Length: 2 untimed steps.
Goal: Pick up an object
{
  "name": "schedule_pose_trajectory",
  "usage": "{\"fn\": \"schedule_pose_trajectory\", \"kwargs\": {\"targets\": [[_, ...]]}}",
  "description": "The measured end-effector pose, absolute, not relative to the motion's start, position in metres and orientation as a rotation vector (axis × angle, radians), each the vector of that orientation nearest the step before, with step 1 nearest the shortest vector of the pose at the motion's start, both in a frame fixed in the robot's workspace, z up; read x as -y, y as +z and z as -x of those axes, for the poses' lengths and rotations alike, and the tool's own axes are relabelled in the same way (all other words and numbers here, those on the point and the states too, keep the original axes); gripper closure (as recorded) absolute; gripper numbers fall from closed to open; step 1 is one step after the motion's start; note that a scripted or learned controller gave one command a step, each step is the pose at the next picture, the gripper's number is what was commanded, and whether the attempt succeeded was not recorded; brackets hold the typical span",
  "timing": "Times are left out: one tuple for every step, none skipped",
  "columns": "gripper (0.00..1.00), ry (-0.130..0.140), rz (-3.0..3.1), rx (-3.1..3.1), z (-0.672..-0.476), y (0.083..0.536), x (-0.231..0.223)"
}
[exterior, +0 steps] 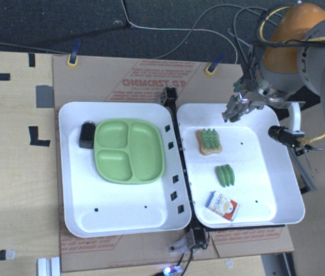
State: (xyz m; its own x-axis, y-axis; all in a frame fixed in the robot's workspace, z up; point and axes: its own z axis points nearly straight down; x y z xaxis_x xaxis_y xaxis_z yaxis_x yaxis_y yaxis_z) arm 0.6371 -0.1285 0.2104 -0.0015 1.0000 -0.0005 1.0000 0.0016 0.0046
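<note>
Nearest, a small carton point(223, 206) lies at the right bin's point(266, 154) six o'clock. Hand point(232, 114), grip state unreadable, hovers at eleven; better descend squarely over the green-topped sponge point(209, 141) just below it.

Arm point(291, 45) reaches in from right, wrist angled down-left; gripper point(232, 114) low (finger spread unclear).

Arm point(300, 45) grey-bodied with a rounded orange band above the wrist, thin grey cables looped alongside, ending in a small metallic two-finger gripper point(231, 115).
</note>
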Motion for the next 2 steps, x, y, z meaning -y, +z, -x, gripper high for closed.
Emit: {"fn": "schedule_pose_trajectory", "kwargs": {"targets": [[1.00,0.001,-2.217,-2.228,-0.619,0.221,0.085],[1.00,0.000,-2.216,-2.231,-0.600,0.223,0.025]]}}
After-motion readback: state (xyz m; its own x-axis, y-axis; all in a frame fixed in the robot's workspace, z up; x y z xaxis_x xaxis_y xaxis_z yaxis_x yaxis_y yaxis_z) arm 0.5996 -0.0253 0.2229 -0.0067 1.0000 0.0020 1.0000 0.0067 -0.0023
